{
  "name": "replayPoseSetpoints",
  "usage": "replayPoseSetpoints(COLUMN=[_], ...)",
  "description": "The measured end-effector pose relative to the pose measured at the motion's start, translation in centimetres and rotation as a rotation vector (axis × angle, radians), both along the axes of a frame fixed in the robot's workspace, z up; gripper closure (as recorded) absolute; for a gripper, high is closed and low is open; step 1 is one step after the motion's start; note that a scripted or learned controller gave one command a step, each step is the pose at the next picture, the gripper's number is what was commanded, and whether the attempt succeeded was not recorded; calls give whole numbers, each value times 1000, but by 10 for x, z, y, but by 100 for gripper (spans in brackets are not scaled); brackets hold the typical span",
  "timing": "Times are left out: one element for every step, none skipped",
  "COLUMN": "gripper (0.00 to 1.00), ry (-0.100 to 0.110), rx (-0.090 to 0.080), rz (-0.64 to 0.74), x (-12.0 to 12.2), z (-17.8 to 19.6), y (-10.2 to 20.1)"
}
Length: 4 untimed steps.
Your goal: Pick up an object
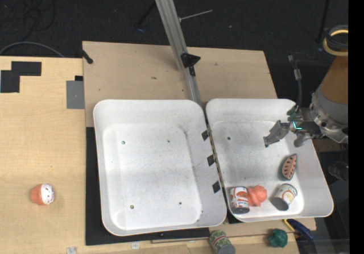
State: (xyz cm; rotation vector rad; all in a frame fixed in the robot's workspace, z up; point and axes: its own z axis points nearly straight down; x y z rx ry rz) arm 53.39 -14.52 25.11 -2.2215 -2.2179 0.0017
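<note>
tool [287, 136] above right bin [250, 112], open-fingered

Objects lying in my right-hand bin [318, 204].
Near its front edge: a red-labelled can [239, 199] touching an orange lump [257, 195], a tipped can [284, 196], a slice-shaped piece [289, 167].

Bright overhead light, perhaps slight blur
</note>
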Motion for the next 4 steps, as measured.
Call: replayPoseSetpoints(gripper=[0, 0, 0, 100], ry=[5, 7, -2, -2], rx=[1, 1, -1, 0], rz=[0, 1, 0, -5], x=[4, 11, 11, 11], z=[-49, -109, -159, -148], y=[8, 7, 7, 6])
